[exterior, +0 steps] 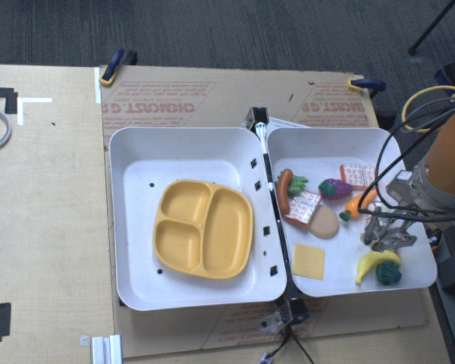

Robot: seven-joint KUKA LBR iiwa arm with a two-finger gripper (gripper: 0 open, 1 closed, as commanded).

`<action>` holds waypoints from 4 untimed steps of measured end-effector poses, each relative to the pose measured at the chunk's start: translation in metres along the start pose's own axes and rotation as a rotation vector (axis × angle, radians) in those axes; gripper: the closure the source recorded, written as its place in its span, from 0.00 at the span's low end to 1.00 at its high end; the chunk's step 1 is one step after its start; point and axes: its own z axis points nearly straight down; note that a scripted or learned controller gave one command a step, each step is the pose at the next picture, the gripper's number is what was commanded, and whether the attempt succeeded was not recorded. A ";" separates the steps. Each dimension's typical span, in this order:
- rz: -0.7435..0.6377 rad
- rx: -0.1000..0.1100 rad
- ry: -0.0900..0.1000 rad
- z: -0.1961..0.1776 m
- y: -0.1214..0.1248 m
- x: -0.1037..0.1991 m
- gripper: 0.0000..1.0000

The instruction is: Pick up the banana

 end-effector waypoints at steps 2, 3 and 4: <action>-0.187 -0.004 0.006 -0.074 -0.070 -0.046 0.00; -0.311 -0.005 0.007 -0.122 -0.028 0.021 0.00; -0.443 -0.004 0.005 -0.149 -0.080 -0.035 0.00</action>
